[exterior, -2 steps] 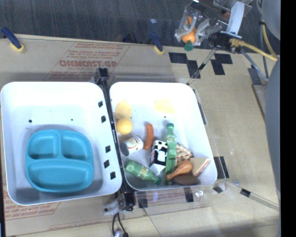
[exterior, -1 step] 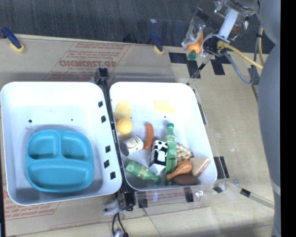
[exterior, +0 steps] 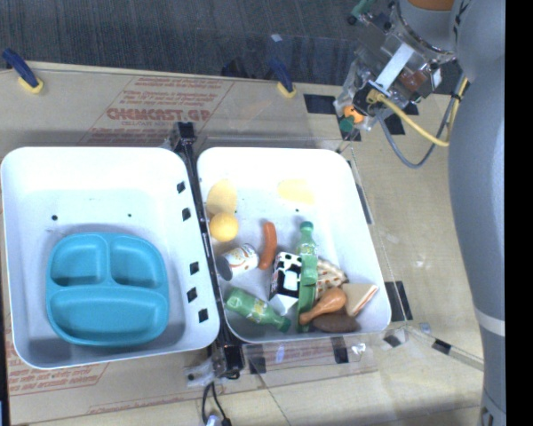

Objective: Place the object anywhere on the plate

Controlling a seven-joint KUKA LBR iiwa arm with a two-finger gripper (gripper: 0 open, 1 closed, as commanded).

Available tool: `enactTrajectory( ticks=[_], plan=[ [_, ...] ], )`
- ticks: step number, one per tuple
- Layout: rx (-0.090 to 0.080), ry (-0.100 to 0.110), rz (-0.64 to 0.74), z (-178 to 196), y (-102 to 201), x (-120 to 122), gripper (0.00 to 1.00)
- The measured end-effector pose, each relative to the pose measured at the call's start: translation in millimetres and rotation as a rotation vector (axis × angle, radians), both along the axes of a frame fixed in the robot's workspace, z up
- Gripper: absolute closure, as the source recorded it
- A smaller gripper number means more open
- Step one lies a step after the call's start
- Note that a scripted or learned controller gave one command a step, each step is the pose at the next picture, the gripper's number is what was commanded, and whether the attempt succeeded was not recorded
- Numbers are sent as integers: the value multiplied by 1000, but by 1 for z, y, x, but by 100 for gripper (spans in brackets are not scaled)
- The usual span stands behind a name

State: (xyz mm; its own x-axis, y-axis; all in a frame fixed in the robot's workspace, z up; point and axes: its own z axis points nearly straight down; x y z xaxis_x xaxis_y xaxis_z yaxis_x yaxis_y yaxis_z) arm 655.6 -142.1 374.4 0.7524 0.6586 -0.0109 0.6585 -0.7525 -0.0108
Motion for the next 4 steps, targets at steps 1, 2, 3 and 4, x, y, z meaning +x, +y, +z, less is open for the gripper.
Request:
enactTrajectory(
  ticks=[1,2,3,4],
  plan=[
    [-5,-6,-457,19,-32,-23,100],
    [-3,-17,-505,162,-68,-10,100],
    [-2,-4,-445,167,-66,-21,100],
    [-1,-2,-492,167,-68,-44,100]
  ],
)
